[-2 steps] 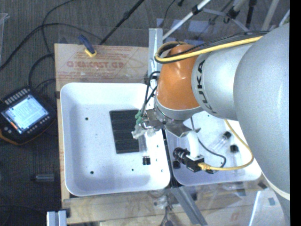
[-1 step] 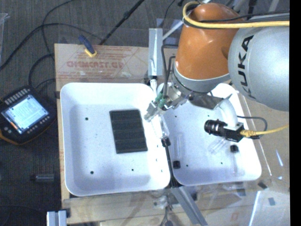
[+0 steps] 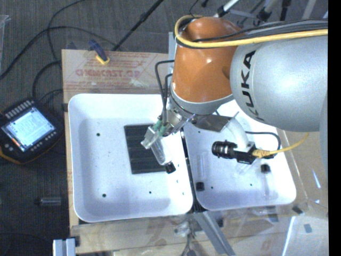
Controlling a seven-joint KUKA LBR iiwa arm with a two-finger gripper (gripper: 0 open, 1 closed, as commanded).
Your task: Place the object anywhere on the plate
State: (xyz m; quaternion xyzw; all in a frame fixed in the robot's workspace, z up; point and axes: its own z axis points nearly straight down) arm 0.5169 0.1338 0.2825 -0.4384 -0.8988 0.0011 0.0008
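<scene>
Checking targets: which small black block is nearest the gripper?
The small black block beside the flat black plate, left white bin; both others lie in the right bin.

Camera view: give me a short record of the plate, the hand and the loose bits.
plate: black flat square in the left bin
hand: over the plate's right edge, grip not readable
black block: left bin, at the plate's lower right corner
right bin: holds a front black bit and a right-side black bit
</scene>
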